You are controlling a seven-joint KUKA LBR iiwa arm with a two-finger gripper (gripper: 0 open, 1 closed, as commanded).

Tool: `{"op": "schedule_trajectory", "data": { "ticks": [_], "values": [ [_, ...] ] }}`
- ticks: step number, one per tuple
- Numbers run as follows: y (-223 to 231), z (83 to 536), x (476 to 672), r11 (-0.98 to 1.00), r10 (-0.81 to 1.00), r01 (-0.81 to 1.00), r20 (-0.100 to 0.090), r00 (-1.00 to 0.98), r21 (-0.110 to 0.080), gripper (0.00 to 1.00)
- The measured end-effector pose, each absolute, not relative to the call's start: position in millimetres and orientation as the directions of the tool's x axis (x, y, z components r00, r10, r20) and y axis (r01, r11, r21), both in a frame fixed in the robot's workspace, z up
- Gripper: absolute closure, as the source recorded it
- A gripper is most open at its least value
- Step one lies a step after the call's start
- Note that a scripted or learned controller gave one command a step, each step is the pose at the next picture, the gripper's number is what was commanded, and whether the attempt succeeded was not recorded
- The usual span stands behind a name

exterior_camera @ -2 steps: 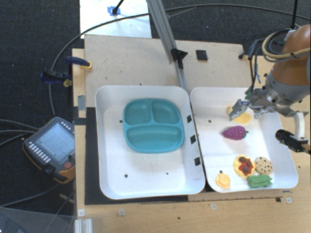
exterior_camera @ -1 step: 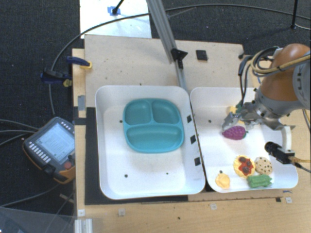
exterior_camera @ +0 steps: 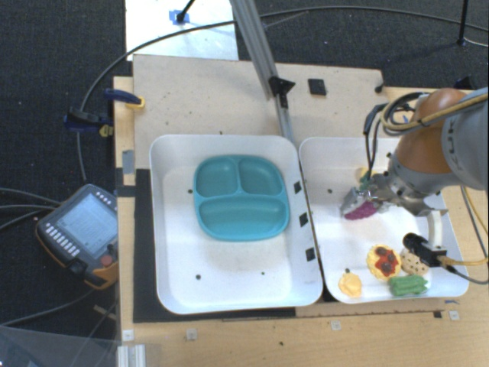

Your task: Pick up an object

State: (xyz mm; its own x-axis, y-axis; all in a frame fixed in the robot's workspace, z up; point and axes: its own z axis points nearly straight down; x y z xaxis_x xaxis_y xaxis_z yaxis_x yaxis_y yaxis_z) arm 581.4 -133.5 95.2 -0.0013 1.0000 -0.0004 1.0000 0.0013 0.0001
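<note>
Two bins on the bench — gripper (exterior_camera: 357, 202) down over a purple object (exterior_camera: 361, 211) mid right bin (exterior_camera: 321, 228), object right beneath the tip, long axis slanting toward the bin's far-right corner. Can't tell the grip state — too blurred.

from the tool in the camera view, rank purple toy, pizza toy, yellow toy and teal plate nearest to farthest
Measured from the tool:
1. purple toy, right at the tool in the right bin.
2. pizza toy, lower right, toward that bin's front.
3. yellow toy, at the right bin's front edge.
4. teal plate, off to the left in the left bin.
</note>
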Motion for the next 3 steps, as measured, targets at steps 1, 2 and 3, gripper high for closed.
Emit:
{"op": "schedule_trajectory", "data": {
  "ticks": [1, 2, 3],
  "values": [
    [-134.0, 87.7, 583.8, 0.001, 1.0, 1.0, 0.0, -0.001, 0.005, 0.0],
    [-133.0, 99.4, 585.7, 0.002, 1.0, 1.0, 0.0, -0.002, 0.011, 1.0],
    [-127.0, 156.6, 595.5, 0.005, 1.0, 1.0, -0.001, -0.005, 0.007, 1.0]
  ]
}}
